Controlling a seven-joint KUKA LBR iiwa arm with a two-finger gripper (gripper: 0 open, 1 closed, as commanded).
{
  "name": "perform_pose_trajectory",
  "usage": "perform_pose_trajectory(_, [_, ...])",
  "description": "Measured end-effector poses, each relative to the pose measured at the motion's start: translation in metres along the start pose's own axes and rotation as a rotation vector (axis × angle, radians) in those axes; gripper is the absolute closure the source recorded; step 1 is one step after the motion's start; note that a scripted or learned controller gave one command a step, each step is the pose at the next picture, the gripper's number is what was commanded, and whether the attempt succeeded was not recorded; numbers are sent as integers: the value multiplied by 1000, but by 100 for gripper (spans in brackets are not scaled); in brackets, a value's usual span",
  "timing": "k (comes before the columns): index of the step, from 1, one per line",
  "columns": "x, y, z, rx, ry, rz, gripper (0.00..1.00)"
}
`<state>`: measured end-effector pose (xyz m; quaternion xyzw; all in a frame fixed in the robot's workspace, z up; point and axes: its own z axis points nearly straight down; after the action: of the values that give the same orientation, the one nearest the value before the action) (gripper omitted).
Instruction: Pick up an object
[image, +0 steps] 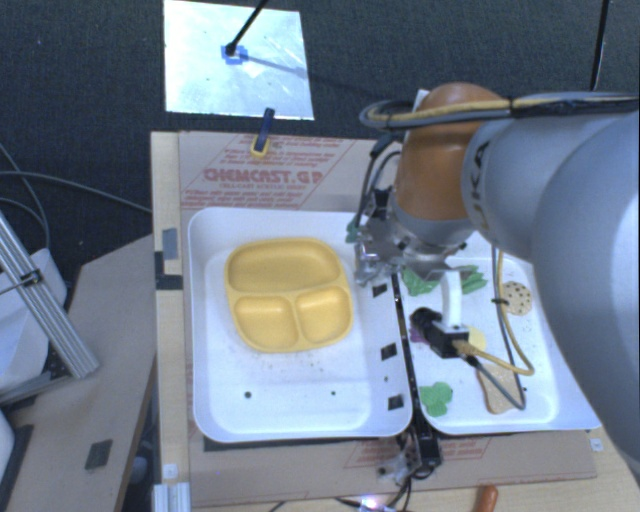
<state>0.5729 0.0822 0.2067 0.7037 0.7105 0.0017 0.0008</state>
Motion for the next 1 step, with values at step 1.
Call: perform_pose_trajectory(1, [36,-23,-118,-9,4,0,100])
